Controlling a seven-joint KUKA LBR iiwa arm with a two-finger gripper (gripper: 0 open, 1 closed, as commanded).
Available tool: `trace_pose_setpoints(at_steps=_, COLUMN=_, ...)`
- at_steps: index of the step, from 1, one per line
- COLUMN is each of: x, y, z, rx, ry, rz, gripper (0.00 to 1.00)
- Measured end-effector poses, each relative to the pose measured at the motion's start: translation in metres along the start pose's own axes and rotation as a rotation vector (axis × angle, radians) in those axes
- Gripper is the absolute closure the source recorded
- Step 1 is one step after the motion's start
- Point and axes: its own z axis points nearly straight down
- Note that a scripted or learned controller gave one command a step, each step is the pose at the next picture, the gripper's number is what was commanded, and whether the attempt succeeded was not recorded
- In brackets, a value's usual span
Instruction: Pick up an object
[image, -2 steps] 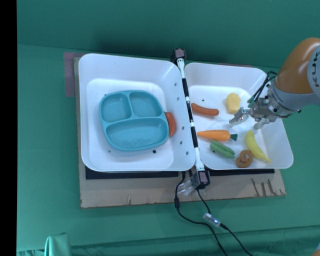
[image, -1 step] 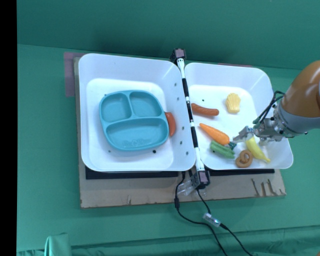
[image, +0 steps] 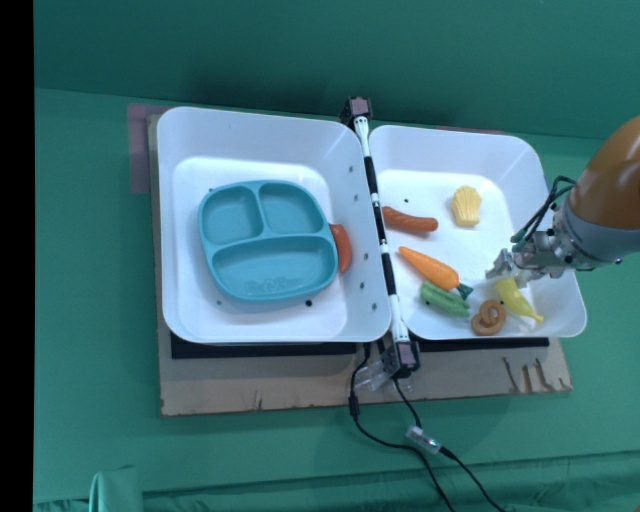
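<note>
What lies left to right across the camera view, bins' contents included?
Teal divided plate → orange piece at its right edge → sausage → carrot → yellow ridged piece → pretzel → pincer.

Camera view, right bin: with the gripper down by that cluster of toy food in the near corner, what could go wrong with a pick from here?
1. The gripper sits over crowded items: the yellow piece, pretzel and green vegetable lie close together, so it might catch two or knock one aside.
2. These lie near the right bin's wall; the gripper could hit it or push an item against it.
</note>
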Motion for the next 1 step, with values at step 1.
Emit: trace_pose_setpoints(at_steps=1, x=0.009, y=0.008, z=-0.1014, rx=0.026, ry=0.012, rz=-0.004, gripper=1.0)
